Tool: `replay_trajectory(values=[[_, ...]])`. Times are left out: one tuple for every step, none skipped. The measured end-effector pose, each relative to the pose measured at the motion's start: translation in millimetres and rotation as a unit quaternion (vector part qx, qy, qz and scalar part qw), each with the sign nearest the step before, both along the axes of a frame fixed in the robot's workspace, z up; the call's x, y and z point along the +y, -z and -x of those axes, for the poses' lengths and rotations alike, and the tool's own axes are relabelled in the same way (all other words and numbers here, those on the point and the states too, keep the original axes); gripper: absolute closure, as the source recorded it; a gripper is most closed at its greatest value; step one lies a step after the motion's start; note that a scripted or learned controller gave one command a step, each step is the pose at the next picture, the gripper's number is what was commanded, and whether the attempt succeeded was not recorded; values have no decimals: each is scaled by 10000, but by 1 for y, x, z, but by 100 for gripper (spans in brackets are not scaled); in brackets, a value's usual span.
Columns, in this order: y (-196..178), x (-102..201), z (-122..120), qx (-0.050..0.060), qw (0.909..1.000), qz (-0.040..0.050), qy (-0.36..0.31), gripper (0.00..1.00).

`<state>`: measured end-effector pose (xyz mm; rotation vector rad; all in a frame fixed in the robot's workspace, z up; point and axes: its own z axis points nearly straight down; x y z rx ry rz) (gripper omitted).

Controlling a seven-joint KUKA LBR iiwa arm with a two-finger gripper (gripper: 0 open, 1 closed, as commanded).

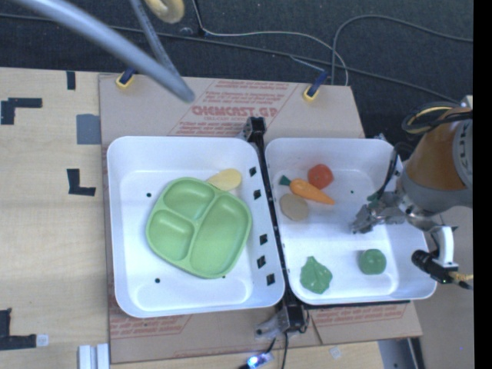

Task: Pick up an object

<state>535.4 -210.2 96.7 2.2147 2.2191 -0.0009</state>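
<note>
Overhead, two white bins lay side by side on one cardboard sheet (pixel 231 106). One left bin (pixel 123 229) held one green divided plate (pixel 200 227) with three compartments, and one pale yellow piece (pixel 226 179) touched the plate's rim at one o'clock. One right bin (pixel 346 148) held five food items: one red tomato (pixel 320 175) at twelve o'clock of the bin floor, one orange carrot (pixel 310 192) just below it and touching it, one beige round piece (pixel 293 207) at ten o'clock, touching the carrot's underside, one green leafy piece (pixel 314 275) at seven o'clock, and one green round piece (pixel 372 261) at five o'clock. One gripper (pixel 363 223) sat low at three o'clock of the right bin, above the green round piece and apart from it; whether its jaws were spread or pressed together could not be told, and nothing showed between them. One arm (pixel 437 164) entered from three o'clock
</note>
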Motion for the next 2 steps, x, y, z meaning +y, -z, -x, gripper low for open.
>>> replay_trajectory(values=[[-49, 4, 8, 10, 10000, -22, 6, 100], [-100, 13, 1, -2, 10000, -17, -3, 100]])
